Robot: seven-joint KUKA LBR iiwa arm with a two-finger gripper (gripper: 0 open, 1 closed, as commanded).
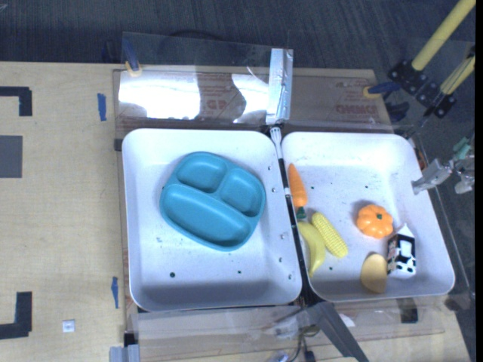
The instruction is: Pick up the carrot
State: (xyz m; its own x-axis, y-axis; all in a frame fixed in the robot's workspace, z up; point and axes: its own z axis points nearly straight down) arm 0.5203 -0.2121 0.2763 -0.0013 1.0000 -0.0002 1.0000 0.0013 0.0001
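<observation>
A: Nearest us, along the front of the right bin [423, 202], sit a tan potato-like piece [374, 271] and a small black-and-white cow figure [403, 256]. Where's the carrot?

B: Carrot [297, 186] lies against that bin's left wall, leaf end pointing toward us. Its leaf end meets a banana [312, 243], and a corn cob [330, 234] rests just beside that. A small pumpkin [375, 221] sits well apart, toward the right.

A: And the end effector [438, 173]?

B: At the right edge, over the bin's right rim, far from the carrot. It looks empty, but I cannot tell how wide its jaws stand from this angle.

A: What could spoil the pick?

B: I'd judge the wall is the main trouble: one finger has little room between carrot and rim, so it may land on the rim or push the carrot aside. Coming down too near the leaf end could catch the banana instead. The blue divided plate [213, 199] in the left bin [151, 202] should not interfere.
</observation>
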